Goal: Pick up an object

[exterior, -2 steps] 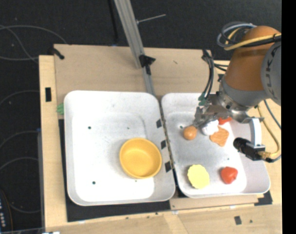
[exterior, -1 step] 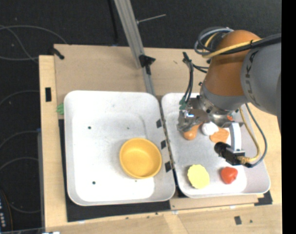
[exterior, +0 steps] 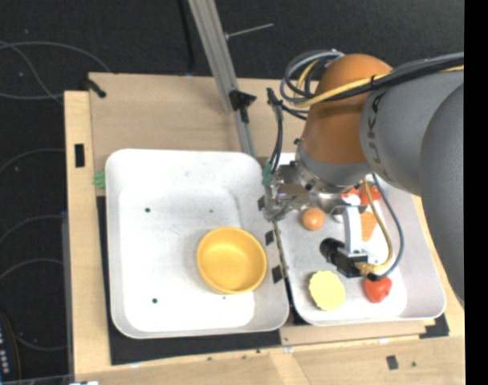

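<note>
Arm point(exterior: 348, 127) low over right bin point(exterior: 420, 295) near orange ball point(exterior: 312, 219); jaws hidden, can't tell; nothing visibly picked yet.

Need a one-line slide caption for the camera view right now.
KUKA arm reaches over the right bin of small objects; a yellow bowl sits in the left bin.

The arm point(exterior: 404, 127) was cut off at the right edge and hid much of the right bin point(exterior: 420, 299). The end effector's point(exterior: 312, 203) fingers could not be made out.

Yellow bowl point(exterior: 231, 259) — upright, left bin point(exterior: 148, 191).
</note>
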### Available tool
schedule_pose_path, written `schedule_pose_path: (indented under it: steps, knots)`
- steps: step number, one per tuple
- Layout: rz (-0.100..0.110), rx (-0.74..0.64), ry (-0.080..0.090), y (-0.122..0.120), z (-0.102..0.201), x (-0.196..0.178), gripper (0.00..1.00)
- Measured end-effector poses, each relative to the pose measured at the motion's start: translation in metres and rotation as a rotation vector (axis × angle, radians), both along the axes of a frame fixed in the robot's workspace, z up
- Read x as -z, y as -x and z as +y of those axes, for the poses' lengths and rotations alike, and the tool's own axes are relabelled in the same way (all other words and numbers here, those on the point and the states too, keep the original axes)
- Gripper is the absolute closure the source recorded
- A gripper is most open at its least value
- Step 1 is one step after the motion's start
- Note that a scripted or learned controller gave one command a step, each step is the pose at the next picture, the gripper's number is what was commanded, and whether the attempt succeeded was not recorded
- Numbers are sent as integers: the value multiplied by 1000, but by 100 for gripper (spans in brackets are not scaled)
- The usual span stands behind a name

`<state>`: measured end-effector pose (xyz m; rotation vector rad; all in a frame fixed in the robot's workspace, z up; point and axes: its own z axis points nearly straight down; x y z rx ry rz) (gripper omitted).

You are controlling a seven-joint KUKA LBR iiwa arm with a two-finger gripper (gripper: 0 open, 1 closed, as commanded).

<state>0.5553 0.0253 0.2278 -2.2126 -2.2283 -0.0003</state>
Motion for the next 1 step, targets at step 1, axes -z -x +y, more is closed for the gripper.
schedule_pose_path:
  steps: [1]
  knots:
    - [1, 0, -1, 3, 48, 4, 100]
